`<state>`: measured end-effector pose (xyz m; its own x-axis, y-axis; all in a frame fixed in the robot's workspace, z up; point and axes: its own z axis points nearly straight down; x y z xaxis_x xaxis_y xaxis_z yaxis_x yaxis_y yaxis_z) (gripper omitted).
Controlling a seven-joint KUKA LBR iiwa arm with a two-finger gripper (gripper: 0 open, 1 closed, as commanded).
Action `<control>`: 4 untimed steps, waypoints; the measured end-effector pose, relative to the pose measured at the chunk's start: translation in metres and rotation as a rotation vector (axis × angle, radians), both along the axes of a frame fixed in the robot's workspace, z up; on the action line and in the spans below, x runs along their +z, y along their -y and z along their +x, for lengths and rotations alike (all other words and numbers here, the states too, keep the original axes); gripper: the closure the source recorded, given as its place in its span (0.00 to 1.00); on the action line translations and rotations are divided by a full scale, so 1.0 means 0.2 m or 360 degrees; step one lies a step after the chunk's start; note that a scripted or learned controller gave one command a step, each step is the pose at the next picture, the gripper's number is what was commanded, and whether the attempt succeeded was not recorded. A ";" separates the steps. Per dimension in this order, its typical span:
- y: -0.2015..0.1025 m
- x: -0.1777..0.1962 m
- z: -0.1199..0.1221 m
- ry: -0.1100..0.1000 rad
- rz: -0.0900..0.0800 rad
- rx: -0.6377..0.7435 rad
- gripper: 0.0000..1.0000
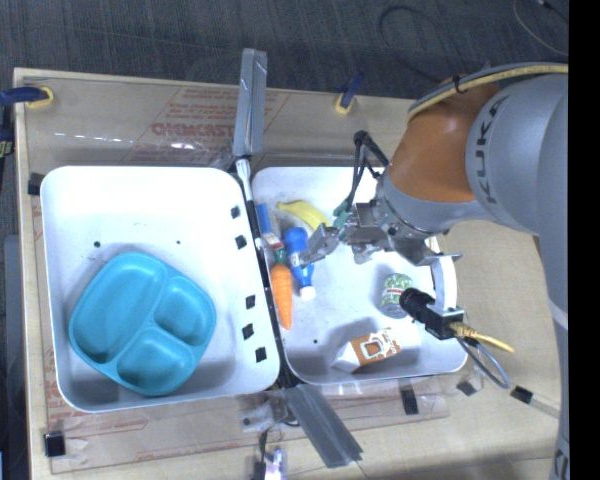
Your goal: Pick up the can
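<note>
can (396, 292): it is sitting in the right bin (310, 366), near the right wall, standing up with its round top facing us.
gripper (332, 238): it is hanging over the middle of that bin, and i cannot tell how its tips are set.
way to go: the can is lying to the right of the gripper and a bit nearer the front.
neighbours: a blue bottle (298, 256) and a carrot (282, 295) are lying on the gripper's other side; a small box (376, 349) is resting near the can, toward the front.
</note>
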<state>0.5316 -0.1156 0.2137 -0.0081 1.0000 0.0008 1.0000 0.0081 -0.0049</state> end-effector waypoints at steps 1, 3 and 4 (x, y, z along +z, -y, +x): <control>0.29 0.00 -0.08 0.0001 0.0000 -0.0060 0.00; 0.29 0.05 -0.08 0.0000 -0.0002 -0.0052 0.00; 0.46 0.07 -0.14 0.0006 -0.0003 -0.0025 0.00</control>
